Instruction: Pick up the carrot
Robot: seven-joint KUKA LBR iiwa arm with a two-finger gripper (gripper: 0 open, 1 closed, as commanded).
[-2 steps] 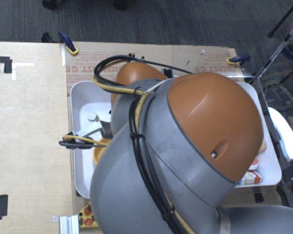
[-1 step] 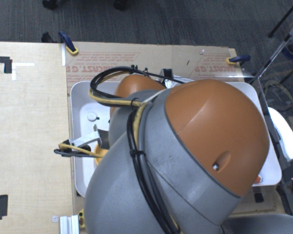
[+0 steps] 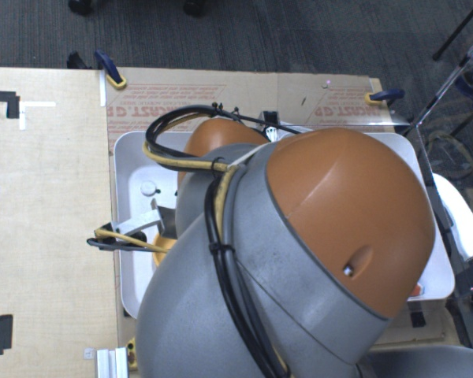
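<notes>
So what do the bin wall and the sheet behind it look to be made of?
Bin: looks like smooth white plastic, with a soft sheen and rounded corner. Sheet: looks like brown cardboard, matte, with red print and held by clamps. Both judged by surface look alone.

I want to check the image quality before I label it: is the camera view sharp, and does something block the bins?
In the camera view the arm sits very close to the lens, looks soft and oversized, and covers most of the white bin; the lighting is even, without strong glare; the cardboard behind stays fairly sharp.
</notes>
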